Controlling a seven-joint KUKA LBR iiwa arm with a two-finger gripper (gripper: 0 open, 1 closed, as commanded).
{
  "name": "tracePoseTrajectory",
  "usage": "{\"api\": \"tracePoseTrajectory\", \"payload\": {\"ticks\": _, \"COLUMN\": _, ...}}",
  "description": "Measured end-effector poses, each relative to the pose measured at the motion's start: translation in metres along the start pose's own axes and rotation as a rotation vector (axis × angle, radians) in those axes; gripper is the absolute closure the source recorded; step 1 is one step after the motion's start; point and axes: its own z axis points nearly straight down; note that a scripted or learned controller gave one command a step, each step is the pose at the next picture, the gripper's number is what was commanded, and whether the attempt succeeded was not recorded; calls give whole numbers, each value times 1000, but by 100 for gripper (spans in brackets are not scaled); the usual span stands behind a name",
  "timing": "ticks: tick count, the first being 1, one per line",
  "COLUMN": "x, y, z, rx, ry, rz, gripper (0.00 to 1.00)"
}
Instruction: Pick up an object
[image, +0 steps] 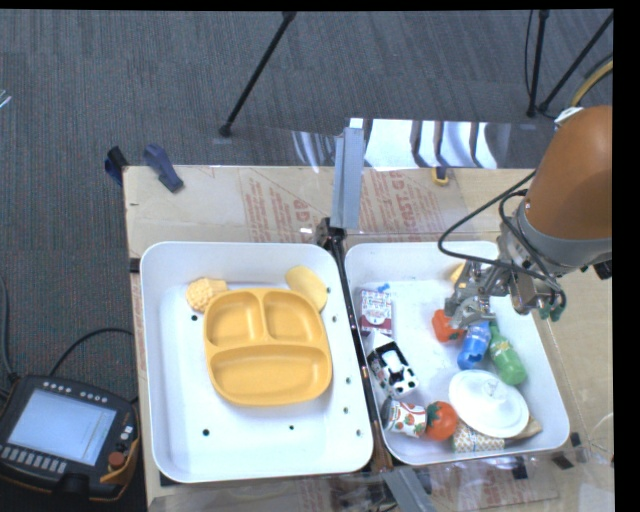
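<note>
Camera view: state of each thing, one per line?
hand: low in the right bin, above the toys
yellow divided plate: flat, right way up, in the left bin
blue bottle: lying on its side
green bottle: lying beside the blue one
white lid: flat, knob up
red carton: lying flat
handheld pendant: screen lit

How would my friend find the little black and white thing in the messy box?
Look in the right bin, the crowded one under the arm. Go to its left side, just below the small red and white packet and above the patterned cup. The black and white toy lies there, spotted like a cow, the one thing in that bin with no bright colour.
</note>
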Motion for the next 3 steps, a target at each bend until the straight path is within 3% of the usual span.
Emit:
{"api": "tracePoseTrajectory", "payload": {"ticks": 1, "x": 76, "y": 67, "z": 67, "rx": 1, "ry": 15, "rz": 197, "gripper": 100}}
{"api": "tracePoseTrajectory", "payload": {"ticks": 2, "x": 54, "y": 146, "z": 8, "rx": -1, "ry": 5, "rz": 174, "gripper": 100}}
{"api": "tracePoseTrajectory", "payload": {"ticks": 3, "x": -55, "y": 97, "z": -38, "rx": 1, "ry": 5, "rz": 155, "gripper": 100}}
